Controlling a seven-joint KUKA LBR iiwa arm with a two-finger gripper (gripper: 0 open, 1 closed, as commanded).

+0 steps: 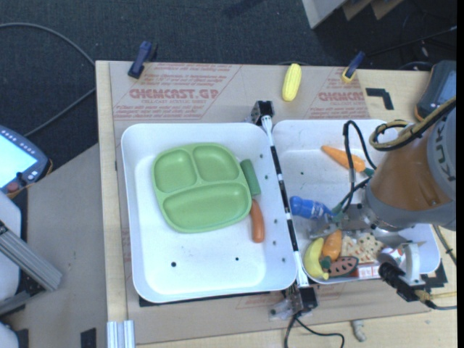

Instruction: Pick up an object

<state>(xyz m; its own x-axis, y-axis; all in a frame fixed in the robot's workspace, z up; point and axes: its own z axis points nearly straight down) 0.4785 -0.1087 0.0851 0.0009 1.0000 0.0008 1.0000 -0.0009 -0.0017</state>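
1. Although the left bin [145, 194] holds nothing under the arm, its contents matter as obstacles: a green divided plate [201, 187], a green block [250, 177] touching its right rim, and an orange sausage-shaped toy [257, 221] just below that block. A sweep leftward over the divider could knock these.
2. On the bare bench beyond the bins lies a yellow corn toy [291, 82], well apart from the arm and out of risk.
3. In the right bin [304, 138], a blue bottle [309, 209] lies near the divider, and a carrot [344, 157] rests toward the far wall.
4. At the near wall, a banana [313, 258], a small orange piece [331, 244] and a cracker-like tile [360, 249] are crowded together and touching; these are the likeliest candidates for picking. The crowding is the main hazard, since closing here may catch two items or push one away.
5. The gripper [341, 222] hangs over this cluster beneath the arm's wrist; whether its fingers are open or closed cannot be told, and nothing is seen held between them.
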